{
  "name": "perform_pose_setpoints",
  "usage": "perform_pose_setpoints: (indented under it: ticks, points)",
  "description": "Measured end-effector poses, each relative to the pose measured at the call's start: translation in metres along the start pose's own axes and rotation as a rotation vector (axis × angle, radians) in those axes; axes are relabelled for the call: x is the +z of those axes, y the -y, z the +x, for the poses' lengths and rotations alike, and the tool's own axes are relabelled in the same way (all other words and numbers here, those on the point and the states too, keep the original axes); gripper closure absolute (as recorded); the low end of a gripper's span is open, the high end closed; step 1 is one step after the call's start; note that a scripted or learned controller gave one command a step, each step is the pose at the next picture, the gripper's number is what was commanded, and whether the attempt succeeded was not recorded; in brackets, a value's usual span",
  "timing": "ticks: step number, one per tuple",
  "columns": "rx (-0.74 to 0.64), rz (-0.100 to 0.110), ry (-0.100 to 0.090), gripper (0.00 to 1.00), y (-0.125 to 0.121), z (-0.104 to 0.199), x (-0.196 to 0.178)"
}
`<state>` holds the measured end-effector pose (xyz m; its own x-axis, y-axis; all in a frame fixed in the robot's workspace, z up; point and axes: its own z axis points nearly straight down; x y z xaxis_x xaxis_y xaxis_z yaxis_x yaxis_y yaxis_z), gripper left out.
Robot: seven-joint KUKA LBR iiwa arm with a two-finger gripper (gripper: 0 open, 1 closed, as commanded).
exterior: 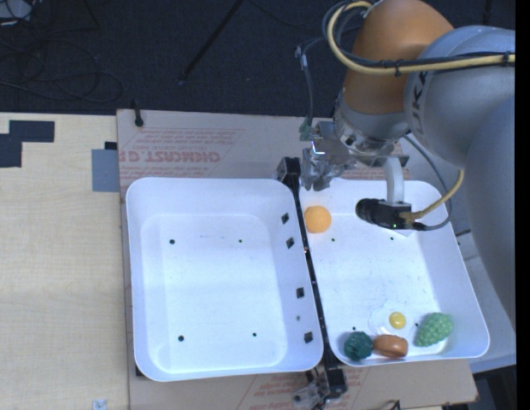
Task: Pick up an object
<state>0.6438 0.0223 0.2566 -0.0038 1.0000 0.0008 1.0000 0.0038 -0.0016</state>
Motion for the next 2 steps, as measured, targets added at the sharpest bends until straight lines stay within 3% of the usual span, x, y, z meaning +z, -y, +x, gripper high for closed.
perform_pose_setpoints:
  ticks: [1,2]
  points:
    - [0.000,0.000,0.000,1.00,0.000,0.045,-0.006]
    - [-0.005,-0.003,-0.003,1.00,0.000,0.130,-0.044]
